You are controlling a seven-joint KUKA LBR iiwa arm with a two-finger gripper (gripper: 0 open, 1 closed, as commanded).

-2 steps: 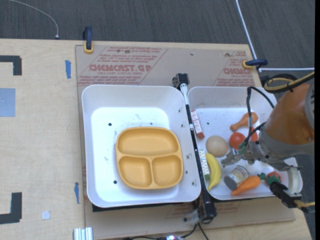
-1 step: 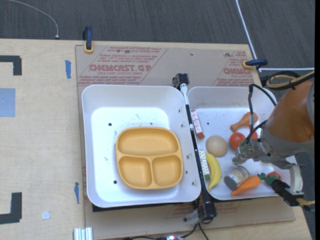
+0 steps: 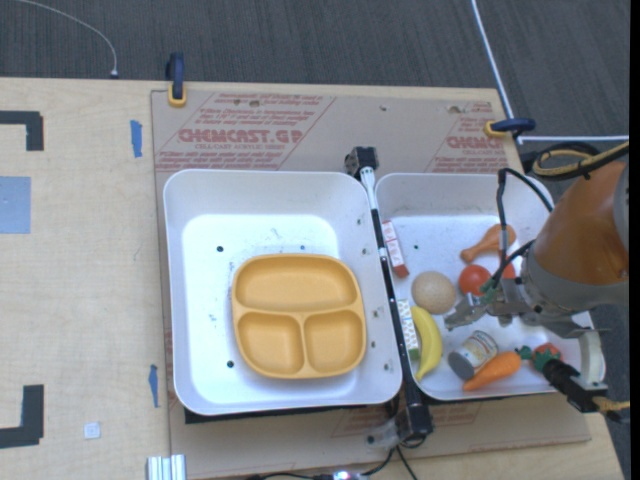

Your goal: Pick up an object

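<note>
jaws: cannot tell how far open, nor whether anything is gripped; metal parts blur together over the right bin.
gripper (image 3: 478,311): low inside the right bin, just right of the egg, just below the tomato, above the can.
arm (image 3: 585,230): grey with an orange band, reaching in from the right edge over the right bin's far side.
egg (image 3: 433,292): pale, in the middle of the right bin, just above the banana.
tomato (image 3: 473,278): red, touching or just beside the gripper's upper side.
chicken leg (image 3: 487,241): orange-tan, above the tomato.
banana (image 3: 428,342): yellow, lying along the right bin's left wall.
can (image 3: 471,353): small, on its side, below the gripper.
carrot (image 3: 495,369): orange, tilted, just beside the can near the front wall.
right bin (image 3: 437,203): white, shallow.
left bin (image 3: 198,268): white, holding the plate.
plate (image 3: 298,314): yellow, three compartments, centred toward the front.
</note>
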